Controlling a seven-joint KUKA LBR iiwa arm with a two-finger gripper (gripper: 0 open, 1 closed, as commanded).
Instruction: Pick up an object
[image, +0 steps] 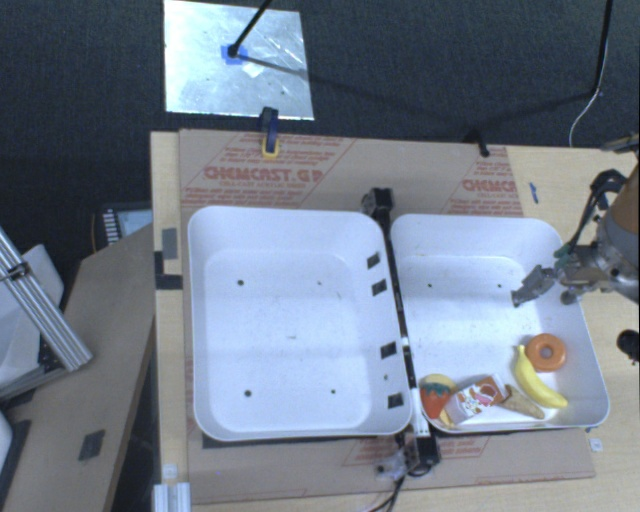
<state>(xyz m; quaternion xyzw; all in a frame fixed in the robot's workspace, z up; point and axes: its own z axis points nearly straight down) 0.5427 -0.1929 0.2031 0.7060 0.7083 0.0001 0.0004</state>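
Banana (538, 378) lies below the fingers (527, 289), well apart.

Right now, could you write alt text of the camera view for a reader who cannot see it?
A gripper hangs over the right bin, holding nothing. A banana, an orange ring and a few other small items lie along that bin's near edge. The left bin is beside it.
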